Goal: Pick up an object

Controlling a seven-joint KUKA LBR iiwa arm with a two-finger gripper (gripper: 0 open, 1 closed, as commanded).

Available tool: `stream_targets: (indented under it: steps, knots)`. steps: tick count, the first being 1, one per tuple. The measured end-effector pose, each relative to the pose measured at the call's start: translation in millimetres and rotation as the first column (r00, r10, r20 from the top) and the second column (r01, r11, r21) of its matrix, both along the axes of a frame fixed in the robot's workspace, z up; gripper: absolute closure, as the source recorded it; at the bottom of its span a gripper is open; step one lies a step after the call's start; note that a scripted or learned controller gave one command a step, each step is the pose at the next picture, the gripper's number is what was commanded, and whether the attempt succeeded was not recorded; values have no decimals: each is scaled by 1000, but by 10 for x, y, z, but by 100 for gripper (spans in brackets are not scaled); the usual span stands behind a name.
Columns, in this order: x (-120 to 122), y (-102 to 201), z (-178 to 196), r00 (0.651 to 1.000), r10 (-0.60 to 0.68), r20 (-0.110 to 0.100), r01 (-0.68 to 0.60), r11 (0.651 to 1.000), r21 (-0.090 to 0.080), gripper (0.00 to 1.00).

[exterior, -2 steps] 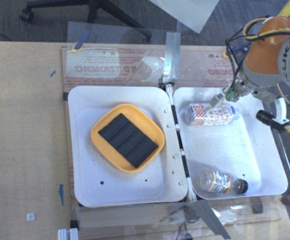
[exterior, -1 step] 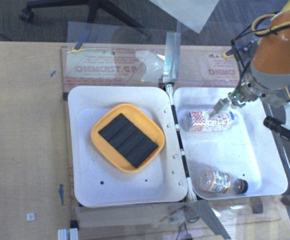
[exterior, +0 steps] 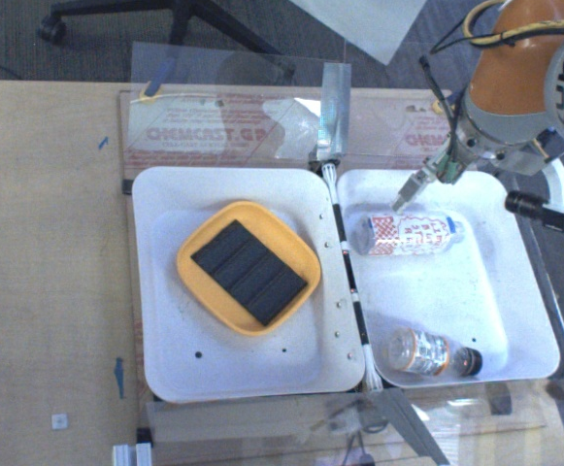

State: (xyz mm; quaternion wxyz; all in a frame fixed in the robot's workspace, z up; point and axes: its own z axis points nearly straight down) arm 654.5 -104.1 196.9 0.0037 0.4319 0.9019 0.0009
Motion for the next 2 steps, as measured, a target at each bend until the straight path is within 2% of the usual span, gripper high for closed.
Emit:
stream_targets:
  steps: [1, 2]
  knots:
    - [15, -12, 116, 1000, -2, 8, 2, 1000, -1, 100]
    - [15, -12, 115, 1000, -2, 7, 2, 1000, -1, 0]
